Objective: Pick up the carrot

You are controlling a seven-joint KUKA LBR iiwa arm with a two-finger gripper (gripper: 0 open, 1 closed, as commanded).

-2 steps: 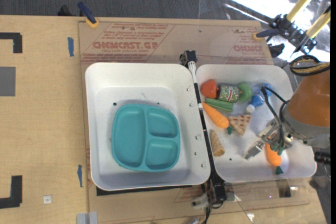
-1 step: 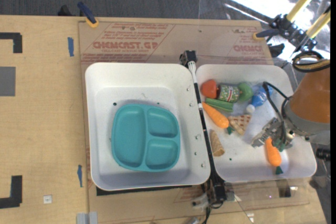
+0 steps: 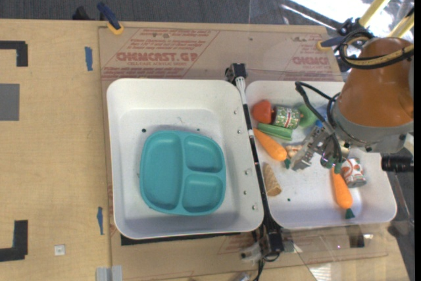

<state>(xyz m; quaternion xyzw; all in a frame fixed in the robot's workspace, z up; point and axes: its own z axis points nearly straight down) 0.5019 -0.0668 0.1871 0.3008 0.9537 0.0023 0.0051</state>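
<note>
- Two white bins sit side by side on a table (image 3: pixel 52 141).
- The left bin (image 3: pixel 125 161) holds a teal divided plate (image 3: pixel 182 171).
- In the right bin (image 3: pixel 375 214), one carrot (image 3: pixel 271 144) lies near the left wall; a second carrot (image 3: pixel 341 190) lies near the front right.
- The gripper (image 3: pixel 304 158) hovers between them; whether its fingers are apart or together cannot be told.
- A small green can (image 3: pixel 287 116) lies behind.
</note>
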